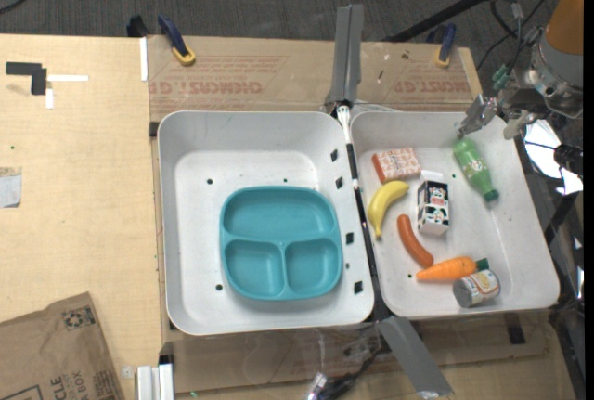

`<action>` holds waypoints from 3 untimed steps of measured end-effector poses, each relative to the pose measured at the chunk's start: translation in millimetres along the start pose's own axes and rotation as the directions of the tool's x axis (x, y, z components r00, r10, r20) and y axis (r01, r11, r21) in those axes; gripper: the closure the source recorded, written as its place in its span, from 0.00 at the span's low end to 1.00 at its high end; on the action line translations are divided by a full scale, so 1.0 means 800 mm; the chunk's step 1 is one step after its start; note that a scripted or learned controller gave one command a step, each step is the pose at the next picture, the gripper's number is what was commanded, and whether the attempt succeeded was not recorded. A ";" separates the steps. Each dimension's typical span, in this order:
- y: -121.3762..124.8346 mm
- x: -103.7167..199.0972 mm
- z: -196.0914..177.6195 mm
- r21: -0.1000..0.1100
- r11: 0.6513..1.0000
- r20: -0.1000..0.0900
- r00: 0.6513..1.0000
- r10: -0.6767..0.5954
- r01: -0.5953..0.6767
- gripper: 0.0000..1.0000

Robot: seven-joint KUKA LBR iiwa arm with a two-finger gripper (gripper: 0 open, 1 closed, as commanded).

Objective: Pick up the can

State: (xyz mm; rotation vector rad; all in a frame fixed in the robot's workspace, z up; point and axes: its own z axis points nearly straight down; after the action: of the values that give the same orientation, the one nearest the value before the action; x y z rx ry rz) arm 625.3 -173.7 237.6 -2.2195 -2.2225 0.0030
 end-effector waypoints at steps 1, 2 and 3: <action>0.028 -0.029 0.089 0.000 0.999 0.001 0.999 -0.033 0.033 0.00; -0.057 0.032 0.172 -0.001 0.995 -0.001 0.995 0.103 -0.103 0.00; -0.144 0.032 0.184 0.001 0.990 -0.001 0.990 0.142 -0.142 0.00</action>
State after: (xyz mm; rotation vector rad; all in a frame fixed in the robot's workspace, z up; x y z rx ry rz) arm 509.5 -148.7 90.8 -2.3713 -2.0571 0.0028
